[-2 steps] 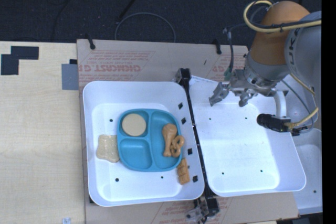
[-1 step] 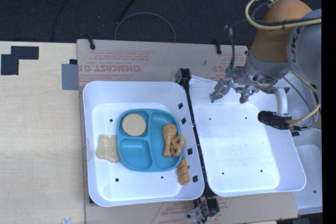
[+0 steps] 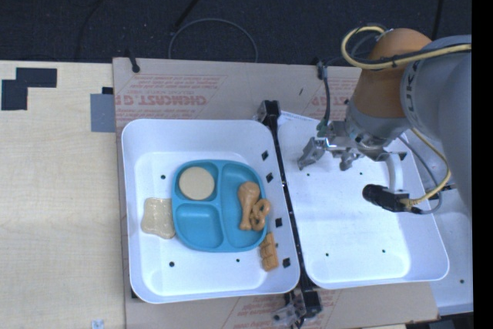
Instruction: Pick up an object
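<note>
My gripper (image 3: 329, 156) hangs over the back left part of the right bin (image 3: 370, 258), fingers spread, open, with nothing between them. In the left bin (image 3: 146, 142) lies a blue divided plate (image 3: 206, 231). A round pale cracker (image 3: 196, 182) rests in the plate's back left compartment, and a tan pretzel-like piece (image 3: 253, 206) in its right one. A pale toast-like piece (image 3: 158, 217) lies on the bin floor against the plate's left side. A small orange-brown piece (image 3: 269, 252) sits by the plate's front right corner, close to the divider.
A black divider rail (image 3: 283, 196) runs between the two bins. A black plug on a cable (image 3: 385, 198) from the arm hangs over the right bin's right side. The orange-banded wrist (image 3: 385, 81) stands above the right bin's back edge.
</note>
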{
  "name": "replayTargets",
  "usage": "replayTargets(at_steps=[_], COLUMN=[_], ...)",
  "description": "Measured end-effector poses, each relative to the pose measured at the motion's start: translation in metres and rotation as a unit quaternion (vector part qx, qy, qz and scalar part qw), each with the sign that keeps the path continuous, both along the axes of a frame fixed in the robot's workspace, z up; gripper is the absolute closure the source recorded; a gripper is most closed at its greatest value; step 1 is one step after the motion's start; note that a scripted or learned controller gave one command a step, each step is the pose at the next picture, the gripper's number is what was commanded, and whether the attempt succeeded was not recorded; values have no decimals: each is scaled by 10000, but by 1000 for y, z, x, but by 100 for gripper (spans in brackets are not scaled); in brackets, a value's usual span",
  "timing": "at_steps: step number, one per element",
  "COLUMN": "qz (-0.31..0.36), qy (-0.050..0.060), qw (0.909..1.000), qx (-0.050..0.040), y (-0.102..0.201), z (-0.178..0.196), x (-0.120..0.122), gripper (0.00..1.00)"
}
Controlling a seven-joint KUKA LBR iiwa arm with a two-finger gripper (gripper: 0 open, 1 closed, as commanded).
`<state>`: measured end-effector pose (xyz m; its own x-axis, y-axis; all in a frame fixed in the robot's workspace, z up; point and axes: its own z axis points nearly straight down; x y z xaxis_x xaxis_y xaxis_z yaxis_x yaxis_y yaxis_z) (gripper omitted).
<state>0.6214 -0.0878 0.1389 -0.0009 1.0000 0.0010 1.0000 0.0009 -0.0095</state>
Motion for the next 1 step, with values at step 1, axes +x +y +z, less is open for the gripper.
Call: replayTargets(at_steps=[1], qz=[-4], qy=[-9], qw=[10000], qx=[0], y=[2], z=[-54], x=[-1], gripper=[0])
